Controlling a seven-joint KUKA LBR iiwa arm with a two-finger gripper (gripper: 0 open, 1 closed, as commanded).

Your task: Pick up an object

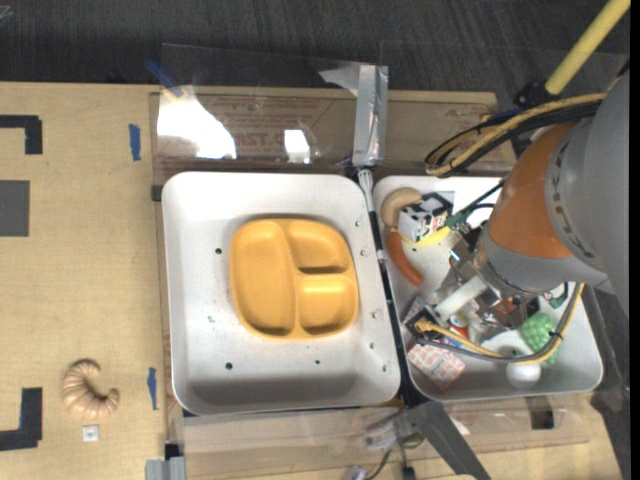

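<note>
The right bin (580,373) holds a jumble of small things. Among them are a green knobbly piece (538,330), a white ball (524,373), a red-and-white patterned packet (437,364), an orange curved piece (399,255) and a tan ring (398,205). My gripper (468,308) is low in this bin, near its middle, just above the packet and left of the green piece. The arm's grey and orange body hides much of the bin's right half. A yellow divided plate (295,276) lies in the middle of the left bin (190,268).
A tan croissant-shaped toy (90,388) lies on the bench far left of the bins. A clear plastic sheet and a taped post (368,118) stand behind the bins. Yellow cables loop above the right bin's back edge.
</note>
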